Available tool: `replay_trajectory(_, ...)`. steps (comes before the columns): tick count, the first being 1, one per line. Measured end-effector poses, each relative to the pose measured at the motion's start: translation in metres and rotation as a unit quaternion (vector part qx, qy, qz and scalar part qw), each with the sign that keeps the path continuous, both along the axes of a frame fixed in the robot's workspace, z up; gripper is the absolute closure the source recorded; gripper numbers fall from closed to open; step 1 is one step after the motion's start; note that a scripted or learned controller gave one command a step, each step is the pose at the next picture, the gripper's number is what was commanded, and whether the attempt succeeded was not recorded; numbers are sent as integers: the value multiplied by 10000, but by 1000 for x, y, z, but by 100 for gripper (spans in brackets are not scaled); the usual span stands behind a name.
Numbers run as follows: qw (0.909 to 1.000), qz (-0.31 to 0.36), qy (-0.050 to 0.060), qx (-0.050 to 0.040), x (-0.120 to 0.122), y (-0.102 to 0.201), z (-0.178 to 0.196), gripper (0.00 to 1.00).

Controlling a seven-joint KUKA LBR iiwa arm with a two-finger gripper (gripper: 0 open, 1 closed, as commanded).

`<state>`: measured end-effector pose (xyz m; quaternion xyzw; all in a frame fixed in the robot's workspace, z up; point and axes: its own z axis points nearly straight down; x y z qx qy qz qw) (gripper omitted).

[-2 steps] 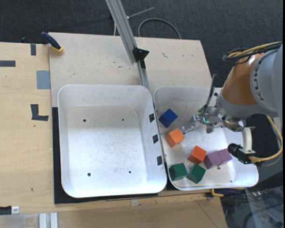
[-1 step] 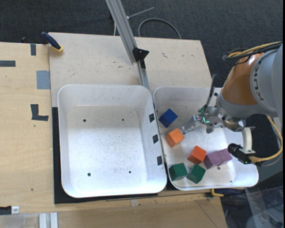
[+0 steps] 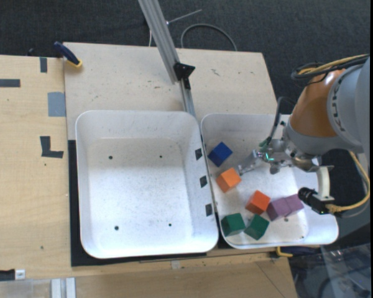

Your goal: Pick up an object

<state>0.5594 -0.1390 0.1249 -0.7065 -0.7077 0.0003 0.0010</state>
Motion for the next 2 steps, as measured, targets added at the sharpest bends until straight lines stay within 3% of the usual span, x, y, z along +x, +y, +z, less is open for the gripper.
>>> replay_trajectory(1, 10000, -2, -12, -5, 3, -11, 25, 0)
replay_trajectory(2, 10000, 1, 0, -5, 3, -11, 23, 0)
